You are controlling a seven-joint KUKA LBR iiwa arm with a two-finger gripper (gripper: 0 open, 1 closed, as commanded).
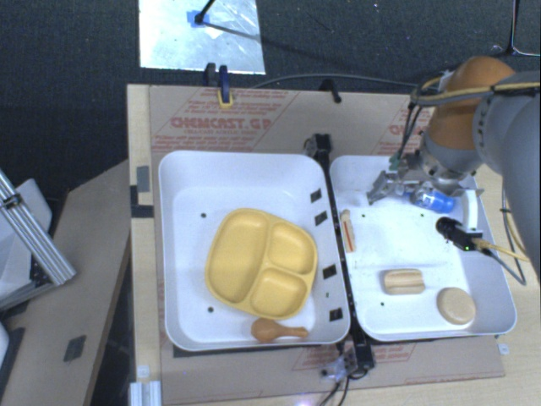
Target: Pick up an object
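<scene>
Arm: the grey arm comes in from the right edge of the frame, its orange band at upper right, and bends down over the far part of the right bin.
Tool: the tool points toward the frame's left, low over the bin's upper area; whether it is open or closed cannot be told, and nothing can be seen gripped.
Nearest pieces: a tan round disc sits at the right bin's lower right, with a tan roll-shaped block just to its left.
Left bin: the left bin holds a yellow divided plate, and a brown drumstick-shaped piece lies at the bin's lower edge.
Divider side: a thin orange stick lies along the right bin's left wall.
By the tool: a small blue object lies just right of the tool, under the wrist.
Surface: the tabletop is a brown board with red print, with a blue and yellow clamp on its far edge.
Room: the floor is dark, a shiny silver sheet lies at upper left, and an aluminium rail shows at the left edge.
</scene>
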